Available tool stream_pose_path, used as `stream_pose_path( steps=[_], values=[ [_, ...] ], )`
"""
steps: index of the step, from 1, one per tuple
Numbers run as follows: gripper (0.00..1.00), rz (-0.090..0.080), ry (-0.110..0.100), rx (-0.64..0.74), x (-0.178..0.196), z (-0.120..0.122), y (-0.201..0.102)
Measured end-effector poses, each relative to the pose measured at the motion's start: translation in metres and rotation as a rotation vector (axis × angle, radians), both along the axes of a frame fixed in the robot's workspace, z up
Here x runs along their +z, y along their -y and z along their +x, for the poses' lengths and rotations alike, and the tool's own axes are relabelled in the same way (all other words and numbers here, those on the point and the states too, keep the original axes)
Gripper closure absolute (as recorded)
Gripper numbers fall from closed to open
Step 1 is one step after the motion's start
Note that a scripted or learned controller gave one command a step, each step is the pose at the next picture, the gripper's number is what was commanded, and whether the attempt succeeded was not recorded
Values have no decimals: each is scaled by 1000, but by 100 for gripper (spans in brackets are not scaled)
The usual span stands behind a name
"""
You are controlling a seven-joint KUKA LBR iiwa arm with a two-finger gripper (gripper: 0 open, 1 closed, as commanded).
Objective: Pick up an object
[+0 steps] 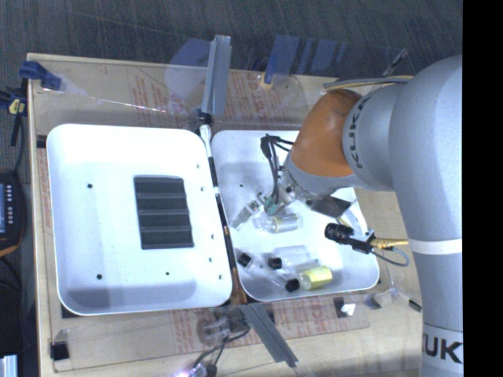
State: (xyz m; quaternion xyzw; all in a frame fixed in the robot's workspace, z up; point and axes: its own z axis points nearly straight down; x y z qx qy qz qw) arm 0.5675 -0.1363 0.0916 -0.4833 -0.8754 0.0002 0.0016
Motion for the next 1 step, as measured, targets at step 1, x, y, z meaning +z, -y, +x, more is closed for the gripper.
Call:
stream_pose_path(
  steps=[1],
  values=[
    [100, 0, 0, 2, 10, 0, 0]
  ],
)
